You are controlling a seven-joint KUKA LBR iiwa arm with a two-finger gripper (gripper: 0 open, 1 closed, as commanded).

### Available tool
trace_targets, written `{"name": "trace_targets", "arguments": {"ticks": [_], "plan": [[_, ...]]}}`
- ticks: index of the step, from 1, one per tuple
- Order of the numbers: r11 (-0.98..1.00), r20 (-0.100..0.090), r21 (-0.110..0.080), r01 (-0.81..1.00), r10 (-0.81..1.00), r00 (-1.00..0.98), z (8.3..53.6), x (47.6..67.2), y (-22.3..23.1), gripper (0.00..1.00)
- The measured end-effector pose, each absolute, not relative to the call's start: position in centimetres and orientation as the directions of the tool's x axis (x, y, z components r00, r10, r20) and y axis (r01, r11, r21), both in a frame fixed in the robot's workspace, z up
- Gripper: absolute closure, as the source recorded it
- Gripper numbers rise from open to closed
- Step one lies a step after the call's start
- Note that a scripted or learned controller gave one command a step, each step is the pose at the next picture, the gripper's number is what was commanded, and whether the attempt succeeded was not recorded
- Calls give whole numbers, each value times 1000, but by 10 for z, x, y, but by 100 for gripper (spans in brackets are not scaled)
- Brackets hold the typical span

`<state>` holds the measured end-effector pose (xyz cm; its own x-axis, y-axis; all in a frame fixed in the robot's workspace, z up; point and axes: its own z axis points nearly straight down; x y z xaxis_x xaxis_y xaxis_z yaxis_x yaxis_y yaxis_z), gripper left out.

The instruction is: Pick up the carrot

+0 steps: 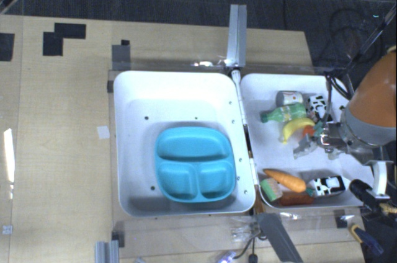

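The carrot (286, 180) is orange with a green top and lies along the front wall of the right bin (251, 106), pointing right. My gripper (313, 142) hangs over the middle of that bin, just right of and below a yellow banana (296, 128). It is behind the carrot and a little to its right, apart from it. Nothing shows held in it. The grey arm with its orange band (375, 97) comes in from the right.
Around the gripper lie a green bottle (284, 113), a grey can (289, 97) and a black-and-white cow-patterned toy (317, 106). A brown-red item (296, 198) and another cow-patterned toy (327, 185) crowd the carrot. The left bin (133, 131) holds a blue divided tray (195, 162).
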<state>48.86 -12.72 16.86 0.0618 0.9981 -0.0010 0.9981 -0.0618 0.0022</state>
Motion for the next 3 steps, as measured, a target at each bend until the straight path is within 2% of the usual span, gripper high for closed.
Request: {"name": "trace_targets", "arguments": {"ticks": [1,2,3], "plan": [[-85,0,10,996,996,85,88,491,-182,0],[-80,-1,16,997,997,80,98,495,-181,100],[12,-1,2,1000,1000,-12,154,494,-156,100]]}}
